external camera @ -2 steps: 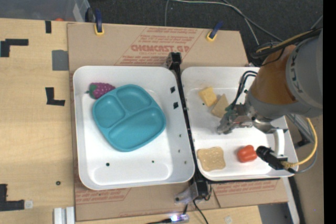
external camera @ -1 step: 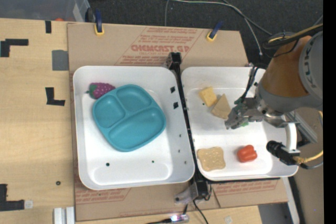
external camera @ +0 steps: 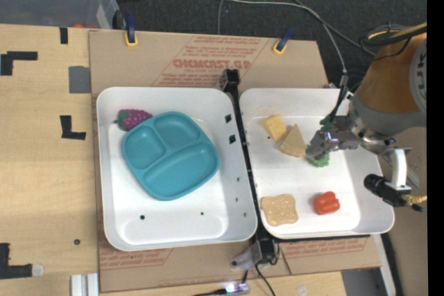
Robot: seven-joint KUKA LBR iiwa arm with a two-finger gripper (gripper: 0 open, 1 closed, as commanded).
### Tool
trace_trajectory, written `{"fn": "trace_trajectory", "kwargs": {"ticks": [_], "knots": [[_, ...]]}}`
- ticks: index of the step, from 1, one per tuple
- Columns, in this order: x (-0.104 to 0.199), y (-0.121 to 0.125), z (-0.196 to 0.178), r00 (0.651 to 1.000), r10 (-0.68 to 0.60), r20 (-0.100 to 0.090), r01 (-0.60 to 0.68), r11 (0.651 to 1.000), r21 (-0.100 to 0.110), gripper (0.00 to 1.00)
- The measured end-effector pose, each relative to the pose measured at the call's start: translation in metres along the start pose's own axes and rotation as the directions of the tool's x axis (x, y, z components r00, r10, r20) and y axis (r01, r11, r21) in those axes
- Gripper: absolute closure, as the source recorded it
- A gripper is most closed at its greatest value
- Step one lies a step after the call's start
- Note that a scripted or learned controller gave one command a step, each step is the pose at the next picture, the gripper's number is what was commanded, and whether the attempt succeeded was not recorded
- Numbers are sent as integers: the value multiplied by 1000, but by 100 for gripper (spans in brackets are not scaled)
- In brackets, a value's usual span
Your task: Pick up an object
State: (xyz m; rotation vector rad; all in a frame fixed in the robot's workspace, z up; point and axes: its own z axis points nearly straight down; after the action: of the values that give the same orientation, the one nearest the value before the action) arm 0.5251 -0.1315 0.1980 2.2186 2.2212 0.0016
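- Nearest the camera, a toast slice (external camera: 279, 210) and a red pepper (external camera: 327, 203) are lying apart along the front of the right bin (external camera: 347, 97).
- Mid-bin, the gripper (external camera: 320, 151) is hanging over a small green object (external camera: 320, 161); whether it is gripping cannot be told.
- Beside it, a cheese wedge (external camera: 294, 142) is sitting close, so descending straight and centred seems wise.
- Further left, a teal plate (external camera: 171, 154) is resting in the left bin (external camera: 111, 218).

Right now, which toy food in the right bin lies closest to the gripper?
The small green piece, directly beneath the gripper. The tan wedge lies just left; the red pepper and toast lie lower.
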Motion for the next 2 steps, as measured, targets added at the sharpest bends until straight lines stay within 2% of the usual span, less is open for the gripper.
{"fn": "trace_trajectory", "kwargs": {"ticks": [1, 2], "knots": [[7, 6, -47, 1000, -1, 0, 1, 1000, -1, 100], [56, 24, -53, 1000, -5, -1, 5, 1000, 3, 100]]}}
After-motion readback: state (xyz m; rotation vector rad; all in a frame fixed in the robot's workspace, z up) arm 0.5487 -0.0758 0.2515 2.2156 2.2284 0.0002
